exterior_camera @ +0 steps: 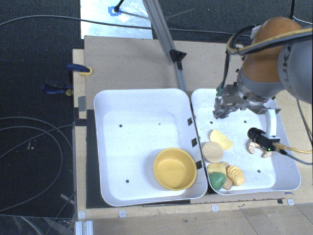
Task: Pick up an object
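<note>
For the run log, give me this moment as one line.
arm: over right bin | gripper: above bin floor, nothing seen held | right bin: small objects clustered at near-left corner | left bin: yellow bowl

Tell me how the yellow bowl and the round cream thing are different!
The yellow bowl is bright yellow and hollow, open side up; the round cream thing is pale and looks solid. The bowl is much bigger. The bowl sits alone in the left bin; the cream thing lies in the right bin, crowded by other small pieces. Both are round and close to the wall between the bins.
</note>
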Robot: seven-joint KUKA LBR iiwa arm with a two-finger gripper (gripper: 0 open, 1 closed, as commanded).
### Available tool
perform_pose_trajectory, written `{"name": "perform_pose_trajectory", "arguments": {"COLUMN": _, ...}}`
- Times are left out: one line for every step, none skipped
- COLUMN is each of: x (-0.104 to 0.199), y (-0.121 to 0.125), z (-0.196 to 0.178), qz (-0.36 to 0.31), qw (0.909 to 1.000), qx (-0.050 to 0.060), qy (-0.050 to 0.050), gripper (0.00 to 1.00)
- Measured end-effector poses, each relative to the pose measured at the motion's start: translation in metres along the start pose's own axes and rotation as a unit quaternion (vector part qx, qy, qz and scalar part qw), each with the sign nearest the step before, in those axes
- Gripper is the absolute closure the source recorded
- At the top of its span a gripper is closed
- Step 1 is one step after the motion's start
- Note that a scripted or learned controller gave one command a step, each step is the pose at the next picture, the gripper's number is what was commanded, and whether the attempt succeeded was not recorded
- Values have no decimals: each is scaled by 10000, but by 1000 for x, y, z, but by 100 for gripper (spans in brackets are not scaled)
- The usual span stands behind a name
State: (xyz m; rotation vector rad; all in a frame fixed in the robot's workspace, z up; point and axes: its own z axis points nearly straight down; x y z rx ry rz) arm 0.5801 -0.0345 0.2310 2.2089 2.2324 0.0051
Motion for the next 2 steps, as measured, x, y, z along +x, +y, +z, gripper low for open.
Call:
{"name": "perform_pose_trajectory", "arguments": {"x": 57, "y": 6, "z": 10, "qz": -3, "qw": 10000, "qx": 9, "qy": 1, "gripper": 100}}
{"name": "perform_pose_trajectory", "arguments": {"x": 113, "y": 20, "z": -1, "qz": -4, "qw": 10000, "qx": -4, "qy": 8, "gripper": 100}}
